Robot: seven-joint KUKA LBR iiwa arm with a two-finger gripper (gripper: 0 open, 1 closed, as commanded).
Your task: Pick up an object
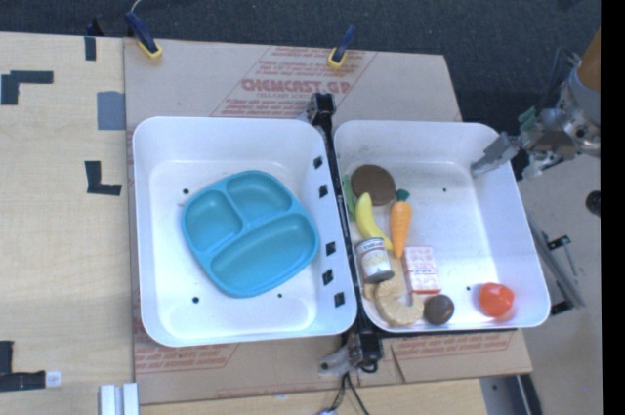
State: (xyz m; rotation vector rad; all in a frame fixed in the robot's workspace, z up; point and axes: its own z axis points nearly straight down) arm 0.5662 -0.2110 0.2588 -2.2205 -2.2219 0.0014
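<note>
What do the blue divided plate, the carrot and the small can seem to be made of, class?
Blue divided plate: likely moulded plastic, with even colour, rounded edges and a soft sheen.
Carrot: probably toy plastic, uniformly orange and smooth; rubber is possible.
Small can: looks like metal with a paper label, judging by its pale ends; too small to be sure.
</note>
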